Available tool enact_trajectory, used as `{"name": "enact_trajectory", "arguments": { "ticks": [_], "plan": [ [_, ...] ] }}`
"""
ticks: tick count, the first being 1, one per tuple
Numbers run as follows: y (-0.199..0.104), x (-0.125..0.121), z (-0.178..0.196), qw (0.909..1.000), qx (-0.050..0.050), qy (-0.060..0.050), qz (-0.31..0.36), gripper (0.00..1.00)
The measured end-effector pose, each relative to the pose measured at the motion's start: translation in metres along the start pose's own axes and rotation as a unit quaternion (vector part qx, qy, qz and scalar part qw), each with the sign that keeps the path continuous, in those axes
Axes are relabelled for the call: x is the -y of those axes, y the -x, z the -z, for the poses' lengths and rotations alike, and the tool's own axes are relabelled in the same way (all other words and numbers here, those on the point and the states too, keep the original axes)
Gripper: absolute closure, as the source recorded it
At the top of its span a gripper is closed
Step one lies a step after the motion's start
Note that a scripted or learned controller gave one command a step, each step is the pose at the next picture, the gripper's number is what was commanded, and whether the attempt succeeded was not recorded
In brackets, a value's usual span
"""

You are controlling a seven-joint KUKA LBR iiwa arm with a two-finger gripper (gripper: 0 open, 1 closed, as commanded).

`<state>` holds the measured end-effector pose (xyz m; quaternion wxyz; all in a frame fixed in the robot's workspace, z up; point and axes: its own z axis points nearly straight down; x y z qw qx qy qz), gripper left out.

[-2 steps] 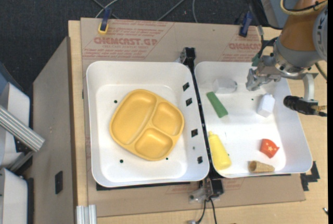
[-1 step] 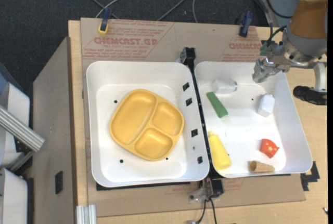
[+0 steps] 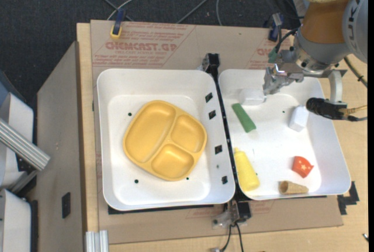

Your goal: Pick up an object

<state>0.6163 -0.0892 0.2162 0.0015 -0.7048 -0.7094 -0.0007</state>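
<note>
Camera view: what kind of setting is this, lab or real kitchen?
Likely a robot lab test bench. Two white bins sit on a cardboard sheet held by clamps, loose cables run across the dark floor, and the items are toy-like: a yellow divided plate, a green block.

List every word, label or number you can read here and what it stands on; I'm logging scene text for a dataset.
"CHEMCAST GP": large red print, upside down in this view, on the brown board behind the left bin.
Smaller red lines beside it: too small to read.
Partial red print on the same board behind the right bin: blurred, unreadable.
No text on the yellow tray.
</note>
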Motion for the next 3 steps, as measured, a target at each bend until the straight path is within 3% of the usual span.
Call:
{"name": "enact_trajectory", "arguments": {
  "ticks": [3],
  "plan": [
    [-0.166,-0.015,-0.003,1.0,0.001,0.001,-0.001,1.0]
  ]
}}
